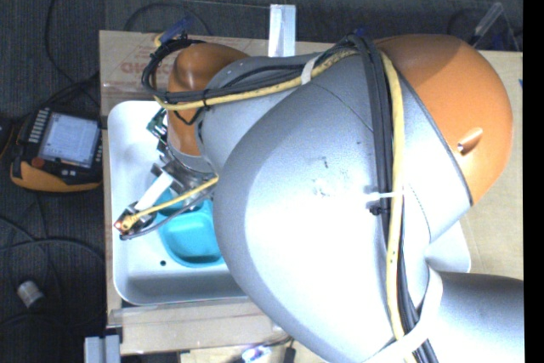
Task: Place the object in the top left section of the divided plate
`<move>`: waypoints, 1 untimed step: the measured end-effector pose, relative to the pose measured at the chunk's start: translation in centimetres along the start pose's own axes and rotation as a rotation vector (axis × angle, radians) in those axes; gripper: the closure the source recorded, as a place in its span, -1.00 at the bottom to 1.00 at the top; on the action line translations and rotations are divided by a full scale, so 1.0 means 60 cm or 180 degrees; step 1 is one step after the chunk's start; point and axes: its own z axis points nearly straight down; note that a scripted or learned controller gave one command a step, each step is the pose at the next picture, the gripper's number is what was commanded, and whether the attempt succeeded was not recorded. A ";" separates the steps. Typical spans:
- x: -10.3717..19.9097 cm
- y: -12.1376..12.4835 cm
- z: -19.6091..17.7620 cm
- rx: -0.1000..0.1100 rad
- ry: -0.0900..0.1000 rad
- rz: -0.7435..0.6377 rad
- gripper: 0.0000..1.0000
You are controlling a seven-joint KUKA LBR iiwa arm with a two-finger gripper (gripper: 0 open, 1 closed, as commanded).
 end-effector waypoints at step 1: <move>0.005 -0.002 -0.004 -0.0005 0.0032 -0.0008 -1.00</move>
